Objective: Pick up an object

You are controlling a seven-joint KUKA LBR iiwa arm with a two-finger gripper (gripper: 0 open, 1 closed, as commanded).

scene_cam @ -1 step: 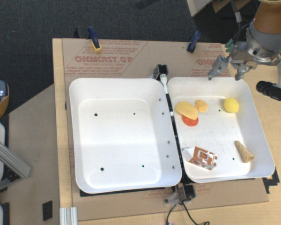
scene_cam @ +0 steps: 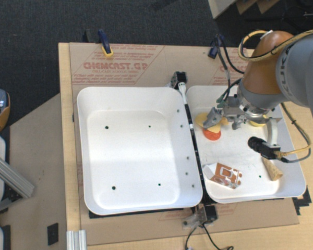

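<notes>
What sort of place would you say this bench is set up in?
Most likely a robotics lab or test cell: a grey robot arm reaches over the right bin, with the left bin alongside, both on a printed board with a clamp at its edge.

The left bin (scene_cam: 88, 139) is white with a few small dark dots. The right bin (scene_cam: 240, 155) is plain white. The bench (scene_cam: 68, 87) is brown cardboard with red printed lettering. The arm (scene_cam: 302, 72) is grey with an orange band (scene_cam: 263, 61). The small object (scene_cam: 213, 134) is orange-red and the piece (scene_cam: 201, 121) beside it yellow. The flat packet (scene_cam: 227, 175) is white with an orange-brown blocky print. The wedge (scene_cam: 273, 169) is tan. The clamp (scene_cam: 105, 45) is blue and yellow. The floor (scene_cam: 31, 20) is dark grey.
</notes>
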